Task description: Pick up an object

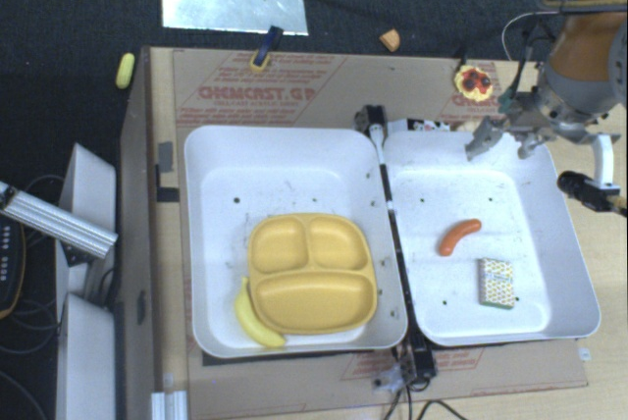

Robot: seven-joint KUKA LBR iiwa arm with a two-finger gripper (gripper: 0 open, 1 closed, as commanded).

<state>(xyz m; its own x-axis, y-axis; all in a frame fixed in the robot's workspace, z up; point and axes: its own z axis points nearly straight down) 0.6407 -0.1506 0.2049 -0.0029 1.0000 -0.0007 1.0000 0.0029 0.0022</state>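
An orange sausage [458,236] lies near the middle of the right bin [549,212]. A small patterned card-like packet [497,284] rests just below and right of it. In the left bin [226,163] sits a yellow divided tray [312,273], with a yellow banana [253,318] tucked against its lower left edge. My gripper [506,139] hangs over the right bin's far edge, above and to the right of the sausage and well apart from it. Its two grey fingers are spread with nothing between them.
A small round toy pizza [474,81] lies on the cardboard behind the right bin. An orange bit [391,40] and a yellow piece [125,70] sit on the dark floor beyond. A black clamp [373,122] joins the bins at the back.
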